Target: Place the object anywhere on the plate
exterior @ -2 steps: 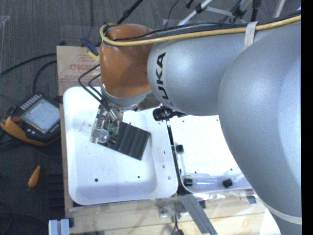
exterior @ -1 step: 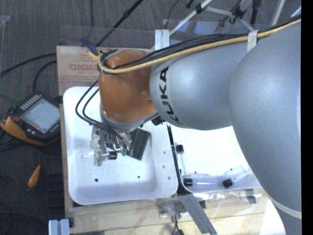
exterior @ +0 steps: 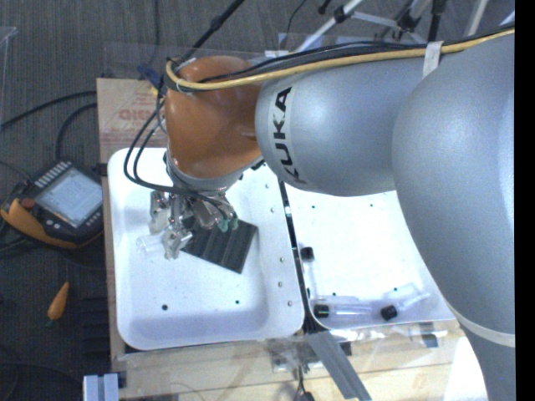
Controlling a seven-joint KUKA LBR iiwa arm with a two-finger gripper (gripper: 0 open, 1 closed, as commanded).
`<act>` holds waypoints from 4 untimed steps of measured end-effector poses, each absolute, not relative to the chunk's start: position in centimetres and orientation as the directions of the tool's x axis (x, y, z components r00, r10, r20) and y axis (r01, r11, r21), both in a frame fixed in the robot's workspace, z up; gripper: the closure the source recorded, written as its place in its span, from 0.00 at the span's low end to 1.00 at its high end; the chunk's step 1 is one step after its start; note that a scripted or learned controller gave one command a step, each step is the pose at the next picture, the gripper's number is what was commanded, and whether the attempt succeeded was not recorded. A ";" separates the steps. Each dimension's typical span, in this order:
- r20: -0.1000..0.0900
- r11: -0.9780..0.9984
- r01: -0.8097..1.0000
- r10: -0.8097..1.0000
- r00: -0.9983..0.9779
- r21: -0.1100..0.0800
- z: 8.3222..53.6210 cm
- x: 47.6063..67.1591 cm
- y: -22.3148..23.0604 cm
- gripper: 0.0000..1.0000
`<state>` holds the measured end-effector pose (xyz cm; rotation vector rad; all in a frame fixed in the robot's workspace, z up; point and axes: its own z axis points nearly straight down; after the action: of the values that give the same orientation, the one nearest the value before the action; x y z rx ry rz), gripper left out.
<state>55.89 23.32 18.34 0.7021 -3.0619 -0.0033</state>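
Note:
My gripper (exterior: pixel 177 230) hangs low over the left bin (exterior: pixel 146 307), under the orange wrist band (exterior: pixel 209 119). A dark, flat, ribbed square plate (exterior: pixel 224 246) lies tilted on the bin floor, just right of the gripper and touching its lower edge. A small clear, glassy piece (exterior: pixel 150 243) shows at the gripper's left tip; whether it is held cannot be made out. The arm's body hides the back of the left bin and much of the right one.
The right bin (exterior: pixel 351 249) holds clear tubes with black caps (exterior: pixel 361 309) along its front edge. A cardboard box (exterior: pixel 125 115) stands behind the left bin. A teach pendant (exterior: pixel 58 203) lies on the floor at the left.

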 end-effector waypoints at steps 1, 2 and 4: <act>-0.003 0.804 -0.595 -0.595 -0.804 0.002 18.6 63.7 23.3 1.00; -0.001 0.756 -0.654 -0.654 -0.756 0.005 17.2 55.8 23.5 1.00; -0.001 0.944 -0.330 -0.330 -0.944 0.000 22.6 58.4 23.4 1.00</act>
<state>58.45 23.36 22.59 0.5251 -3.0980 -0.0005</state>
